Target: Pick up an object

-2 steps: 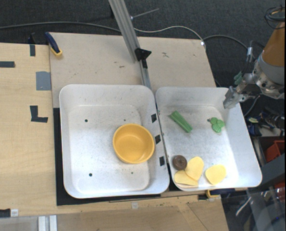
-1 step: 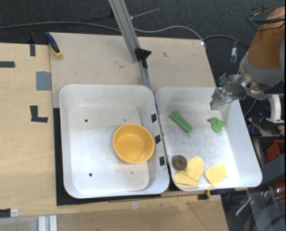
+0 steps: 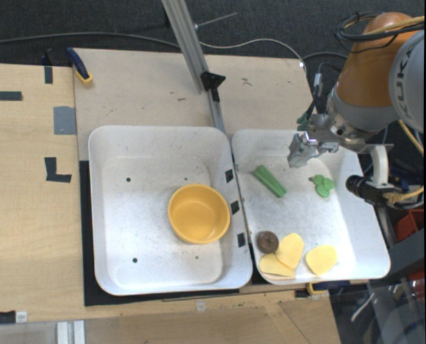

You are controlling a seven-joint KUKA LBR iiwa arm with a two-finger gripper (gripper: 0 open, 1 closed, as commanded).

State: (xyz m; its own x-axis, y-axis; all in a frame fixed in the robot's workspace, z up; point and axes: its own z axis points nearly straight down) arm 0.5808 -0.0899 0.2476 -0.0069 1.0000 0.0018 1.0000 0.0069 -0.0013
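In the right bin (image 3: 356, 213) lie a green stick-shaped piece (image 3: 269, 180), a small green item (image 3: 323, 185), a brown round piece (image 3: 268, 241) and three pale yellow pieces (image 3: 291, 249) near the front. My gripper (image 3: 299, 156) hangs over the upper part of that bin, a little right of and above the green stick. Nothing shows between its fingers. A yellow bowl (image 3: 199, 213) sits in the left bin (image 3: 127, 192).
A slanted metal pole (image 3: 191, 41) with a black clamp stands behind the bins. A blue and yellow tool (image 3: 79, 65) lies at the bench's far left corner. Cables run along the back, and the arm's black fittings (image 3: 370, 188) hang over the right bin's edge.
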